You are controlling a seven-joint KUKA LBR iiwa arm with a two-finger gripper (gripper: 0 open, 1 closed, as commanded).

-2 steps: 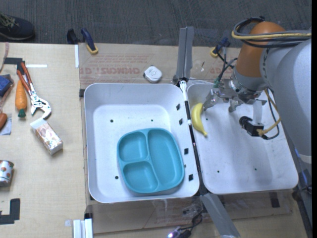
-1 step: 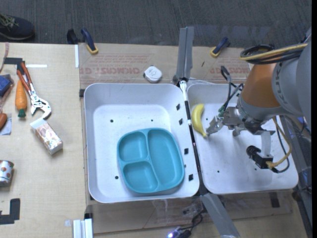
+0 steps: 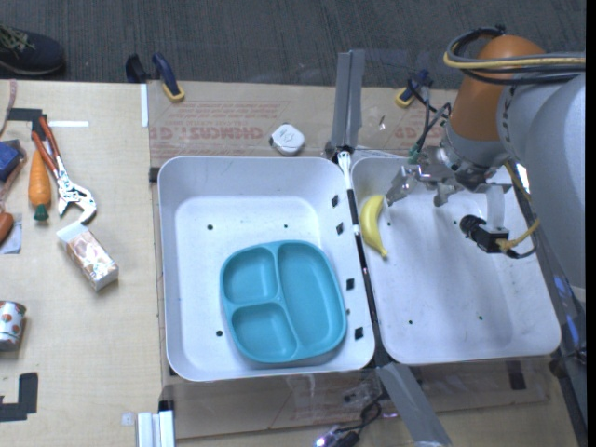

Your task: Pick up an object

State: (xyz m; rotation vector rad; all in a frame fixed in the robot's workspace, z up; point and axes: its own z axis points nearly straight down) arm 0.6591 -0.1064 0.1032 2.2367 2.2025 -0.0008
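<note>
While hanging over the right bin (image 3: 521, 338), gripper (image 3: 430, 186) with fingers spread, holding nothing; banana (image 3: 372, 223) just left, apart, against the bin's left wall.

Both bins (image 3: 186, 250) look like smooth white plastic with a slight sheen; divided teal tray (image 3: 279, 301) smooth matt plastic; banana (image 3: 373, 223) smooth-skinned; surface (image 3: 74, 343) pale matt wood-look board; floor (image 3: 233, 17) dark, rough carpet; arm shell (image 3: 559, 138) glossy grey
</note>
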